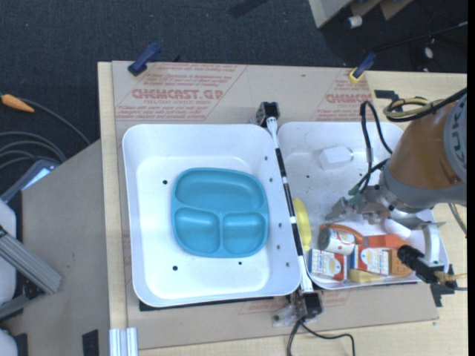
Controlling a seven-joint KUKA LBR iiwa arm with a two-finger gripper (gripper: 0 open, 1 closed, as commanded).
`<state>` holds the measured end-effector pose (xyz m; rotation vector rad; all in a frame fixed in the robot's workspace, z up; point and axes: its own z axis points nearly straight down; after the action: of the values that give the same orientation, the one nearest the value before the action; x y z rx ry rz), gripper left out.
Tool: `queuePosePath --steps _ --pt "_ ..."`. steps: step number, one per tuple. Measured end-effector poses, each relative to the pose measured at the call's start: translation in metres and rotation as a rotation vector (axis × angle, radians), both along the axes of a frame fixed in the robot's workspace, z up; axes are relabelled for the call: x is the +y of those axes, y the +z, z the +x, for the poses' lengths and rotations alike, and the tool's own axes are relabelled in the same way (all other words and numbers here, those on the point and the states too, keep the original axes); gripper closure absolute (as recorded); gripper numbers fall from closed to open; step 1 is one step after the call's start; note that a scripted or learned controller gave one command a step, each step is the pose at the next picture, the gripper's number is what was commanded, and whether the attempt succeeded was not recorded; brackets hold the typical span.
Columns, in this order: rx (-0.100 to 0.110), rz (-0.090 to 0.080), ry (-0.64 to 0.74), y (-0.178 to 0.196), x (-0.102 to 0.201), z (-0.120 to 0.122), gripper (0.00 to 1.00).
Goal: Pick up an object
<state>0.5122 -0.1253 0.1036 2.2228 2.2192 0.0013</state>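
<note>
My gripper hangs low in the right bin, just above a cluster of small packages. Right under it lies a round orange-and-white container. A white printed carton and an orange-and-white box sit along the bin's front edge. A yellow banana-shaped object lies against the bin's left wall. Toward the back rests a small white object. Nothing is visibly held.
The left bin holds a blue divided plate. The arm's orange band and black cables hang over the right bin's right half. Clamps sit between the bins, at the back and at the front.
</note>
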Motion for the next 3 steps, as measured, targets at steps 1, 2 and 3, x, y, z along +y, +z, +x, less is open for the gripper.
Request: queuePosePath --steps 1,2,3 --pt "-0.011 -0.003 0.003 -0.016 0.015 -0.03 0.0" --pt "-0.013 -0.003 0.003 -0.007 0.015 -0.029 1.0" --pt "0.003 0.001 0.002 0.081 0.111 -0.021 1.0"
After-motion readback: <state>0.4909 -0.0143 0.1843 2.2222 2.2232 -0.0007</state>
